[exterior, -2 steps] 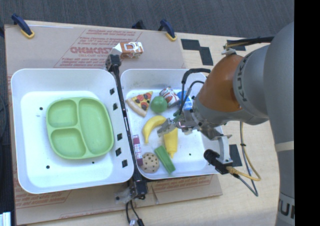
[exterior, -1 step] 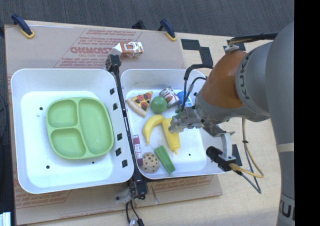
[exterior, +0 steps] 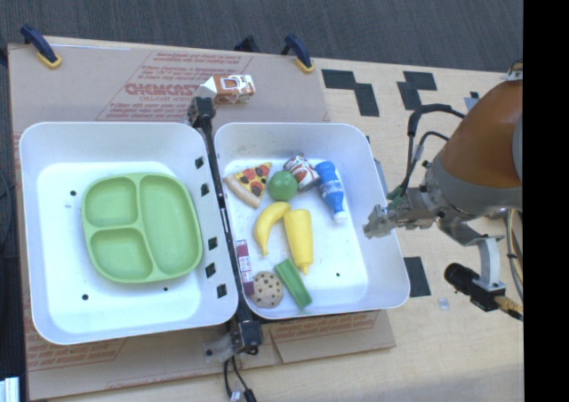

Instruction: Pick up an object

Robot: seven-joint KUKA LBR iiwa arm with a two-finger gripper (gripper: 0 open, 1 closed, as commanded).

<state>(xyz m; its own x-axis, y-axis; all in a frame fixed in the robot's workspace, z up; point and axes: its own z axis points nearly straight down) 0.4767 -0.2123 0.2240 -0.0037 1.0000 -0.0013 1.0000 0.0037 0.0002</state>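
Observation:
The right bin (exterior: 356, 147) holds several toy foods: a pizza slice (exterior: 249, 181), a green ball (exterior: 283, 185), a small can (exterior: 302, 171), a blue bottle (exterior: 332, 190), a banana (exterior: 269, 224), a yellow corn-like piece (exterior: 300, 237), a green stick (exterior: 292, 283) and a cookie (exterior: 265, 289). My gripper (exterior: 377, 221) hangs at the bin's right rim, beside the blue bottle and apart from it. Nothing shows between its fingers.
The left bin (exterior: 44, 151) bears a green divided plate (exterior: 142, 227). A small carton (exterior: 233, 87) lies on the cardboard behind the bins. Blue clamps (exterior: 298, 52) hold the cardboard edge. My arm (exterior: 484, 151) fills the right side.

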